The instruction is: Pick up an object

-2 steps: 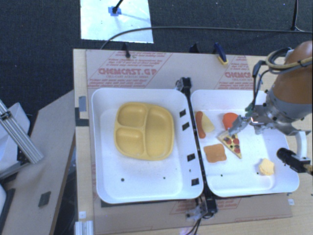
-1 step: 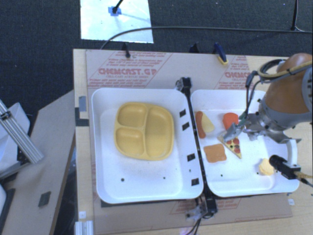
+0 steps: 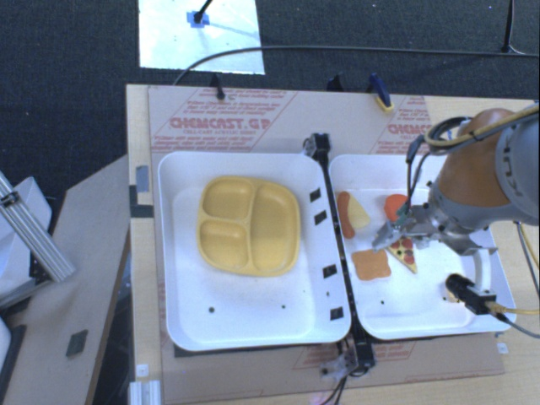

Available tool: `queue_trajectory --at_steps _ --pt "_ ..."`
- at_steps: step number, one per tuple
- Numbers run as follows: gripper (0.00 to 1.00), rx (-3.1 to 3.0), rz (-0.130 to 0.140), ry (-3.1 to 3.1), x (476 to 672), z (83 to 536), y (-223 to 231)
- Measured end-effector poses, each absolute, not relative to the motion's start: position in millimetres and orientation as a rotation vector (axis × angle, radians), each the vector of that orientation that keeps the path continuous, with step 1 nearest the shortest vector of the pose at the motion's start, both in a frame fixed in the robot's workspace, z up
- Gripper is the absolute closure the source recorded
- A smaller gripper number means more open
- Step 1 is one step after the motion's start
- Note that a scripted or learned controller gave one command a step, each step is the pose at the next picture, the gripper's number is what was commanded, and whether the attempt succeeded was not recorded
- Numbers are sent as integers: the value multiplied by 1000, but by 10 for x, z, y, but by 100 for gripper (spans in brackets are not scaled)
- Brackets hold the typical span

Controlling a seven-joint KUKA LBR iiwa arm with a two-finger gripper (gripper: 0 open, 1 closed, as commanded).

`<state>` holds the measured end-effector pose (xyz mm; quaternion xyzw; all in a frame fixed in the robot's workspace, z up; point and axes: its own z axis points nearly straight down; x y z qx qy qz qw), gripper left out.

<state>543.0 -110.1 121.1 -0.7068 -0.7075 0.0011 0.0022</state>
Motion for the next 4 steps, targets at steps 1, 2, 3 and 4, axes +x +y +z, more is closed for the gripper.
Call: queue_trajectory --at_steps 1,2,3,4 --pt "100 -2219 2 -2221 5441 1328 -1109" --pt "100 -2225 -3 -2223 5466 1819 -1215" --pt "100 -2219 -3 -2228 5482 2341 -1219" --pt "100 -2209 -3 -2233 5676 2418 -678"
